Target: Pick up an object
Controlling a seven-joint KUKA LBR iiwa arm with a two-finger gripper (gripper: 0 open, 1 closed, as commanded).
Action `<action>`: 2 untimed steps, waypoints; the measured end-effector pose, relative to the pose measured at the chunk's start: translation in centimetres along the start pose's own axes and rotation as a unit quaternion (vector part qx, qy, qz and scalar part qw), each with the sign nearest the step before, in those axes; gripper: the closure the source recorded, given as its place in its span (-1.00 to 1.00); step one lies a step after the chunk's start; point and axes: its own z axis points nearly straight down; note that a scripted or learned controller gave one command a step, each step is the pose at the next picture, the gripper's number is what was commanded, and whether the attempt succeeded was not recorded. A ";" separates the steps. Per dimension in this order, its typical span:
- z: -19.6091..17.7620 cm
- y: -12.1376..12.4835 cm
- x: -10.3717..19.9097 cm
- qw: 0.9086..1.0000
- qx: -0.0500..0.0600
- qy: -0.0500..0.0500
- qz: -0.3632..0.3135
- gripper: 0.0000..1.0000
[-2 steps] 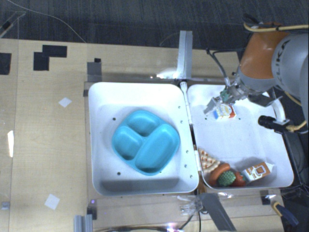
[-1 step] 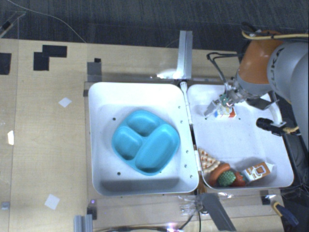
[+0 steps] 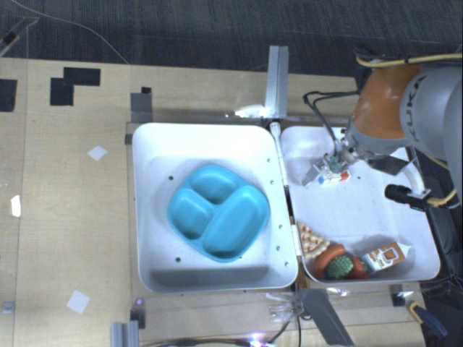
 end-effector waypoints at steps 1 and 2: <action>0.2 0.5 -0.5 1.000 0.003 0.004 0.007 -1.00; 0.1 0.4 -0.6 0.995 0.002 0.002 -0.103 -1.00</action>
